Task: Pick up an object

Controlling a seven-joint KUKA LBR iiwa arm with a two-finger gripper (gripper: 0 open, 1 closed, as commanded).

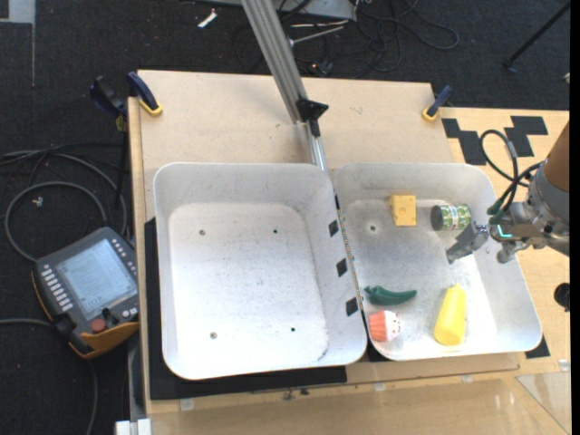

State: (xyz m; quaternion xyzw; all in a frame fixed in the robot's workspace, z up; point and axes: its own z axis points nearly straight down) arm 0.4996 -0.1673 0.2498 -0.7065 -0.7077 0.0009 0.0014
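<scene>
Camera view: fingers [484, 244] spread, nothing between; smooth yellow cylinder [450, 315], holed cheese wedge [403, 210], speckled white bin [507, 324].

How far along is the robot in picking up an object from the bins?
Nothing looks picked up yet: the yellow block, green can, green pepper, yellow bottle and red-and-white toy all lie in the right bin. The hand hangs open, holding nothing, beside the can. Grasping and lifting remain.

Robotics lab, teach pendant [86, 284], floor cables [36, 198], clamped bench [272, 125]
</scene>
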